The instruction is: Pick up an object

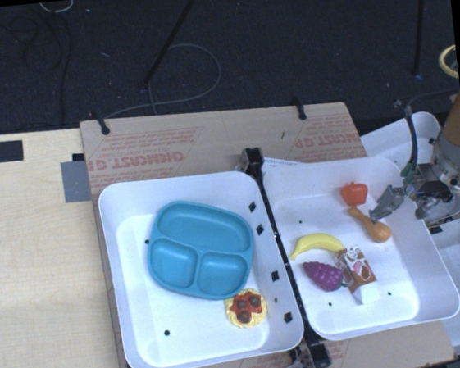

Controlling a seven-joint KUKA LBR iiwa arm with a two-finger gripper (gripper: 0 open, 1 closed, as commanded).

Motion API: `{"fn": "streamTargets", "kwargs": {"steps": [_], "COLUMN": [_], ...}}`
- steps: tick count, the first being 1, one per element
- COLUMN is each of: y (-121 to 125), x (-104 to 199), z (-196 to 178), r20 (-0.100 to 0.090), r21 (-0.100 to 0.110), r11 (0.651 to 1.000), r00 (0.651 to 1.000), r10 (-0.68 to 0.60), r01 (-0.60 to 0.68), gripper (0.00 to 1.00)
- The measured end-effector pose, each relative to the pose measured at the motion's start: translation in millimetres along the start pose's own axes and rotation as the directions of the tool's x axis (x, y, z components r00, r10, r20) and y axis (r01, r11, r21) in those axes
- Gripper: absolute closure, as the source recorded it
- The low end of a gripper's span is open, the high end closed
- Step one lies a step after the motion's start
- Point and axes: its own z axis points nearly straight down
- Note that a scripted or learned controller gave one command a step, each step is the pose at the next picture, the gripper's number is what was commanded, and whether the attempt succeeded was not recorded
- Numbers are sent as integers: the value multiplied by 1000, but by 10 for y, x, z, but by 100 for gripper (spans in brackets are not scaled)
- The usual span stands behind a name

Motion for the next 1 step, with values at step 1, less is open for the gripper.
{"fn": "streamTargets", "kwargs": {"steps": [1], "y": [26], "x": [-2], "z": [-67], "r20": [3], "r21": [-13], "r11": [1000], "r00": [1000], "r10": [-2], "r01": [2], "gripper": [0]}}
